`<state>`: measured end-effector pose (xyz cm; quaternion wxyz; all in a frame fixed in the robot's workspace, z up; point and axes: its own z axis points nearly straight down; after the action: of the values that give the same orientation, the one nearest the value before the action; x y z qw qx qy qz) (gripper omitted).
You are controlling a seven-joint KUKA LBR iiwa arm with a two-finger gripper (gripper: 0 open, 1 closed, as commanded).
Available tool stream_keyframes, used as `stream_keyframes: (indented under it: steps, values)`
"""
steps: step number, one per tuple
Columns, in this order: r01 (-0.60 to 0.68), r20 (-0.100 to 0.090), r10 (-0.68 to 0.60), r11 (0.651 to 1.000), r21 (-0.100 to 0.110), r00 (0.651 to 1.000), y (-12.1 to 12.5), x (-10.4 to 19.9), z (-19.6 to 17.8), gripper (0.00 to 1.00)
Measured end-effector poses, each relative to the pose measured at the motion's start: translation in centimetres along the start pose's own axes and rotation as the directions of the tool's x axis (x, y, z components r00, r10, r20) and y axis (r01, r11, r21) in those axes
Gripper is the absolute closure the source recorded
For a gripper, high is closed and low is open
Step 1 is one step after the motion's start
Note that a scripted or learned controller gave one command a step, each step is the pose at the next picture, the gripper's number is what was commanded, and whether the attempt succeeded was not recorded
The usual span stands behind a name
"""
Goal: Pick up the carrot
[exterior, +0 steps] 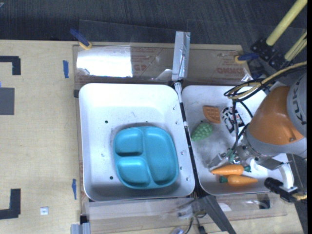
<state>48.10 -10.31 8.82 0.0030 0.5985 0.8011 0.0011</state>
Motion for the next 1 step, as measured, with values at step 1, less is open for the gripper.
stream_keyframes:
  steps: [1]
  values:
    - [-0.108,-0.003,0.108,0.994,-0.001,0.994,-0.03,-0.12,0.02,0.0]
